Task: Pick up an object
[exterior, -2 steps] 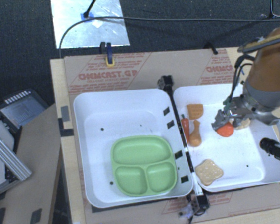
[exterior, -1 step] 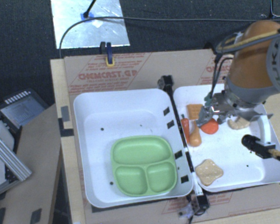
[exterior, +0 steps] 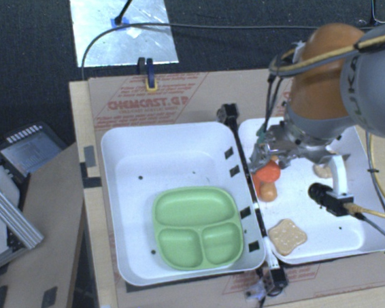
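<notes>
Orange toy food sat in the right bin beneath the gripper; whether it gripped, I couldn't tell. Cardboard covered the tabletop.

Glossy green plastic tray (smooth), matt white bins, cardboard beneath.

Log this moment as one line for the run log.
arm: over right bin | tool: low, beside orange piece | grasp: none seen | left bin: green tray | right bin: toast slice
</notes>
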{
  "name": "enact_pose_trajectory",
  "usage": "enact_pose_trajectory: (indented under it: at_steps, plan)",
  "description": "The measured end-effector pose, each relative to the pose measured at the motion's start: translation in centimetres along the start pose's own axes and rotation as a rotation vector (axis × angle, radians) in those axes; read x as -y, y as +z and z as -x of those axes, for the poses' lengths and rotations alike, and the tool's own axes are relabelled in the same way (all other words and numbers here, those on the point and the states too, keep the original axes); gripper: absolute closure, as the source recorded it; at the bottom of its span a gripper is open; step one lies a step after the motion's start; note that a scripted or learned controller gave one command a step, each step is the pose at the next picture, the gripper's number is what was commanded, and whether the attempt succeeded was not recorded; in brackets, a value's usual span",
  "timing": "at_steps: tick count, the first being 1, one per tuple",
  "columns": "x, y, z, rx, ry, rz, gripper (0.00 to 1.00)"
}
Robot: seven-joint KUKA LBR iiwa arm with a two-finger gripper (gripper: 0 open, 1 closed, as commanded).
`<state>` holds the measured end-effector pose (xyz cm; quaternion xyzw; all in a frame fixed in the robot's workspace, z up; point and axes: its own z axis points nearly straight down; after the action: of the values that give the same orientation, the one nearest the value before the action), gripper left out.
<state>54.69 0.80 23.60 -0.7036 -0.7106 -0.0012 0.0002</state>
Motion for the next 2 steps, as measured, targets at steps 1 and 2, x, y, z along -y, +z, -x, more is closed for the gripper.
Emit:
enact_pose_trajectory:
  at_steps: [1,2]
  plan:
    - [-0.6,1.1,-4.6,0.0,0.001,0.0,1.0]
    - [-1.6,0.1,-10.2,-0.001,0.0,0.002,1.0]
